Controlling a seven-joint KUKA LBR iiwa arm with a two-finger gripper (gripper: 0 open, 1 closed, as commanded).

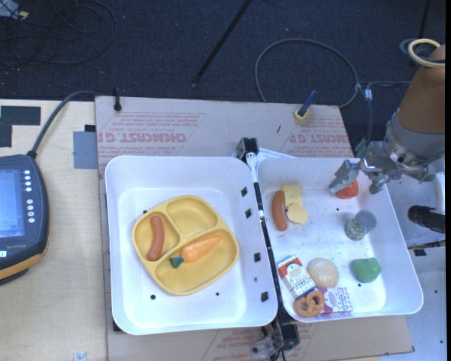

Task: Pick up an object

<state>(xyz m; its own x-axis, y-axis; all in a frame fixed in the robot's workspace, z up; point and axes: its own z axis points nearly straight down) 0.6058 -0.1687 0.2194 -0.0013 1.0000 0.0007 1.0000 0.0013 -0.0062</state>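
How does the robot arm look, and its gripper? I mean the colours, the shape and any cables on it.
The arm enters from the right as a thick rounded body with a broad orange band, and a grey metal collar sits below that band. The gripper is grey metal with two short fingers. A thin dark cable runs along the arm's left side near the wrist. No markings are readable.

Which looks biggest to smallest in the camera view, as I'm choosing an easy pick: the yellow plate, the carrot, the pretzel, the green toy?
1. Yellow plate, by far the largest.
2. Carrot.
3. Pretzel and green toy: they look about alike, so I won't rank them.
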